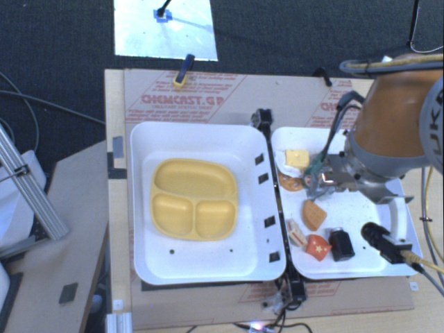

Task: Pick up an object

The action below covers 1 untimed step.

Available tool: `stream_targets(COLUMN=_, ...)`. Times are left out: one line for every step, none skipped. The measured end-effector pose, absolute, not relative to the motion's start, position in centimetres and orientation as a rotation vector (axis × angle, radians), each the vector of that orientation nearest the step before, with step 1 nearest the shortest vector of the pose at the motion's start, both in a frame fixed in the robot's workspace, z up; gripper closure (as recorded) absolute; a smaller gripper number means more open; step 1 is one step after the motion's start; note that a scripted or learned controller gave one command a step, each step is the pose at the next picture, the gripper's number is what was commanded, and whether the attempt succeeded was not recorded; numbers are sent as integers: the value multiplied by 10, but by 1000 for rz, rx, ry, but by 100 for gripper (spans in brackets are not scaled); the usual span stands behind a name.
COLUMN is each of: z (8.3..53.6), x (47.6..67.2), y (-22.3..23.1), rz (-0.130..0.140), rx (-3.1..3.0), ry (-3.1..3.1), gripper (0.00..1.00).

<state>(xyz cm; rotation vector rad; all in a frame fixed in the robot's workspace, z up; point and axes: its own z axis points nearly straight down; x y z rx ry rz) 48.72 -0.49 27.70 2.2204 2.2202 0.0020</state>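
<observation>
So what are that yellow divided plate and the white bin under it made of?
Yellow plate: looks like moulded plastic, matt; even colour, rounded compartment ridges, soft shading. White bin: probably formed plastic, smooth with faint sheen; rounded corners and raised rim suggest it, though painted metal is possible.

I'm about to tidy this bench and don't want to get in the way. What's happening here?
The grey and orange arm reaches in from the right, with its end effector low over the right bin. It is near a yellow block and a brown piece, and a red piece lies nearer the front. I cannot see that it holds anything. The left bin holds a yellow divided plate.
</observation>
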Motion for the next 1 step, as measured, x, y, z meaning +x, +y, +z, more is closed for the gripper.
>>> stream_targets(z=323, x=487, y=44, rz=7, rx=2210, ry=2229, gripper=100)
